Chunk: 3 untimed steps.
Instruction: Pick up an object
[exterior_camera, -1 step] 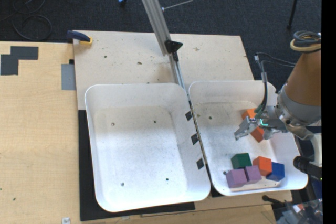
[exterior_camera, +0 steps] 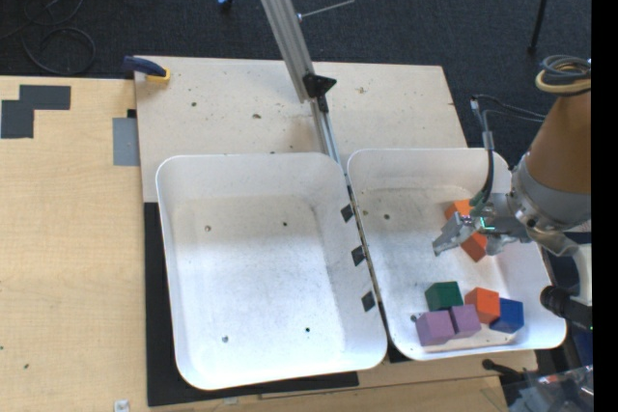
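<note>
The gripper [exterior_camera: 462, 234] hangs low over the right bin [exterior_camera: 406, 178], reaching in from the right edge of the view. Its grey fingers [exterior_camera: 447, 239] point left and downward, and an orange block [exterior_camera: 474, 246] sits right against them. Whether that block is actually pinched between the fingers or merely lies beside them cannot be told from this angle, nor can it be told if the fingers are spread or closed. The block is a small cube, red-orange, tilted on a corner, with another orange piece [exterior_camera: 459, 207] showing just above the fingers.

Behind the gripper rises the grey wrist and the orange band [exterior_camera: 565, 145] of the arm.

Nearer the front of the same bin lies a cluster of blocks: a green one [exterior_camera: 443, 295], two purple ones [exterior_camera: 446, 324] touching side by side, an orange one [exterior_camera: 487, 303], and a blue one [exterior_camera: 509, 315] at the right end.

The left bin [exterior_camera: 261, 265] adjoins the right one. A metal rail [exterior_camera: 286, 24] slants up from between the bins.
</note>
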Each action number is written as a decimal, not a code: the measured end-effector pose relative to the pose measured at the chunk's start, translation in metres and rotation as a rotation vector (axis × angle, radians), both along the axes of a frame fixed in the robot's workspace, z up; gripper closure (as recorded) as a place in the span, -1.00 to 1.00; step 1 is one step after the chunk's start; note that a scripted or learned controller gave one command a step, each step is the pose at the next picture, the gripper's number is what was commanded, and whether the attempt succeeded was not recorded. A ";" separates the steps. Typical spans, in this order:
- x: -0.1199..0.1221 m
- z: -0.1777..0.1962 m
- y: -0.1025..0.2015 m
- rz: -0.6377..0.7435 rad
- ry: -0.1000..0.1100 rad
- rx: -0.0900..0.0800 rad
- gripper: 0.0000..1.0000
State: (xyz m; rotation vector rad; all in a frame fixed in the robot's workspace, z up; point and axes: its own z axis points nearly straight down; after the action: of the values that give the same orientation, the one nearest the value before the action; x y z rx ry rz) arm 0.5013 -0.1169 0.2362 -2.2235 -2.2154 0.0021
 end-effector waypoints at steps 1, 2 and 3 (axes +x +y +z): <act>-0.004 -0.062 -0.006 0.002 0.007 0.001 -1.00; -0.010 -0.111 0.000 0.002 -0.006 -0.005 -1.00; -0.010 -0.144 0.001 0.002 0.000 0.001 -1.00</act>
State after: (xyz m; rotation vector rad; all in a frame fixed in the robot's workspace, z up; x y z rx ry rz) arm 0.4917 -0.1160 0.0918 -2.2200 -2.2172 0.0008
